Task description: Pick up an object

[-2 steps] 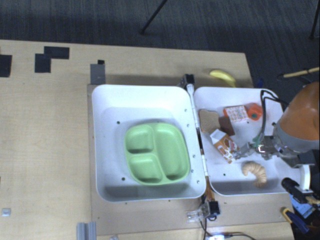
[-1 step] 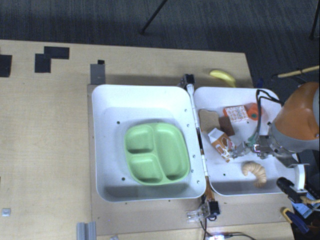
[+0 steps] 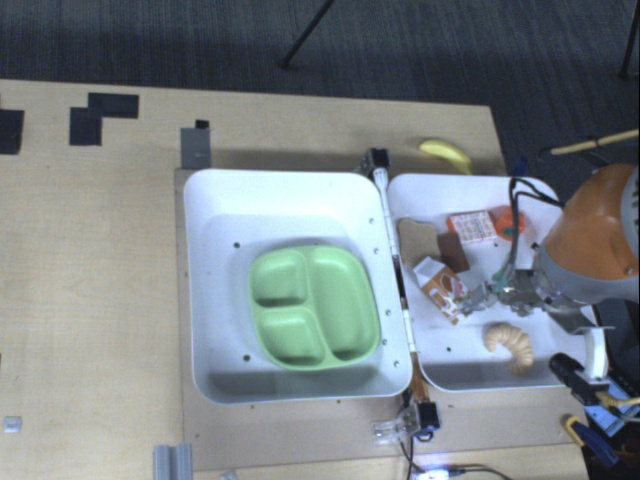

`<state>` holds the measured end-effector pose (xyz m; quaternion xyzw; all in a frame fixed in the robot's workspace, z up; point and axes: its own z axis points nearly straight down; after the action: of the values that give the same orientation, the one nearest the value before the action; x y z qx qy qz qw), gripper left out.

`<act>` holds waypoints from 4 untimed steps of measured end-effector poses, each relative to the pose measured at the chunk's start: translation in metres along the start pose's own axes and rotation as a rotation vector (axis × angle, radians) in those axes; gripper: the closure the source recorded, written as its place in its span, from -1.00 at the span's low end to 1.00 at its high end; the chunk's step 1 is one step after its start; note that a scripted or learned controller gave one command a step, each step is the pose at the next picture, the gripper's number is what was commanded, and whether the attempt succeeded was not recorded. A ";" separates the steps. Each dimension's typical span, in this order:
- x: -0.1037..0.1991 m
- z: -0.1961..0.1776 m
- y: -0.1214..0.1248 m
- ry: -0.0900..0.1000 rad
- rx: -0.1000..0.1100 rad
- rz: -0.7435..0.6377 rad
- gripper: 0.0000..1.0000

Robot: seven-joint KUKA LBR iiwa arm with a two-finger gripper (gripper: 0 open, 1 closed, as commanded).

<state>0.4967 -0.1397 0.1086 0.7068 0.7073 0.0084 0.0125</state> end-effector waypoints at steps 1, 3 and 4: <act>0.006 0.001 0.002 0.001 -0.005 -0.001 -1.00; 0.010 0.001 0.002 -0.001 -0.007 0.000 -1.00; 0.011 0.001 0.002 -0.001 -0.007 0.000 -1.00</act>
<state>0.4987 -0.1292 0.1073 0.7069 0.7071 0.0104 0.0155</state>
